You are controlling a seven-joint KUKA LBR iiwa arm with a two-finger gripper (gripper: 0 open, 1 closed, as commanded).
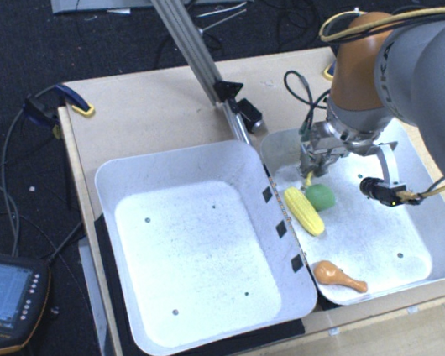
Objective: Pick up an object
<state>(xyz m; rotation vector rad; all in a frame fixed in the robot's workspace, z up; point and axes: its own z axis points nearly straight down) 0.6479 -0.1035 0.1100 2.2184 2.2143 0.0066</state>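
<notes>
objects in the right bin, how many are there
3. A yellow corn cob lies near the bin's left wall, a green object sits beside it just under the end effector, and an orange gourd-shaped object lies near the front edge. The arm may hide more.

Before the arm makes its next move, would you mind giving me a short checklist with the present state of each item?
1. End effector over the right white bin: ok.
2. Yellow toy corn cob and green round object lie just below it: ok.
3. Those two are separated for a clean single pick: not ok, they touch.
4. Orange pear-shaped toy lies apart, near the bin's front edge: ok.
5. Something already grasped: cannot tell.
</notes>
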